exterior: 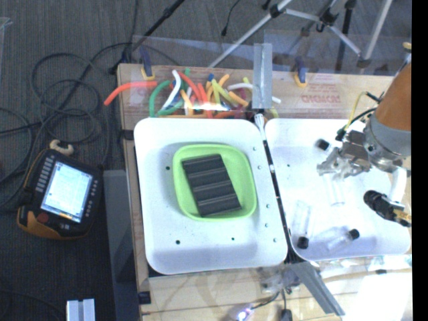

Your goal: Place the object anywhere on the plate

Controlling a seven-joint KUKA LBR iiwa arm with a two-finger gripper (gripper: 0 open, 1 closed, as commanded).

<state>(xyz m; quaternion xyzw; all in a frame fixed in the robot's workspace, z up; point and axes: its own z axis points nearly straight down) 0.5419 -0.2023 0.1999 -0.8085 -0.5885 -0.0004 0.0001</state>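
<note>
Hand sits at roughly 3 o'clock in the camera view, over the right white bin, hanging from the grey arm with its orange band. Metallic fingers point toward 9 o'clock; the spread between them cannot be told from this angle, and nothing is visibly gripped.

Green plate lies in the left white bin, near frame centre. Dark ribbed rectangular block rests flat on the plate, long axis running about 11 to 5 o'clock.

Right bin also contains two clear vials with black caps: one near the bin's 7 o'clock corner, the other at 6 o'clock.

Coloured tubes lie heaped on the surface at 12 o'clock of the left bin. Teach pendant on the floor at 9 o'clock.
</note>
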